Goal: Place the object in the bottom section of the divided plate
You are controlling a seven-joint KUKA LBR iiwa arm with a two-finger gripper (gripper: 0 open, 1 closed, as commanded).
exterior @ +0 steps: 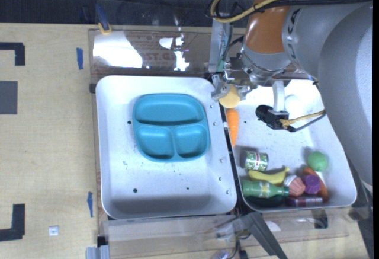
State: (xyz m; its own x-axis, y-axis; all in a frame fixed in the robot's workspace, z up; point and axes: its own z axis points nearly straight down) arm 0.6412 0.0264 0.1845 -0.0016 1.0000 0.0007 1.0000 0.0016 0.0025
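Hanging at the gripper [228,87], above the rim between the bins, a small yellow toy piece [229,98] appears pinched between the fingers. It looks light, rigid and smooth, so liable to slip. The blue divided plate [171,125] lies flat in the left bin [118,181]; its compartments offer unobstructed room.

Two white bins: left bin [112,186], right bin [340,151]. One blue divided plate [170,126], three sections. One carrot [232,126], one small can [256,160], one banana [267,175], one green bottle [263,190], one green ball [318,160], one yellow piece [229,98] by the gripper [224,85].
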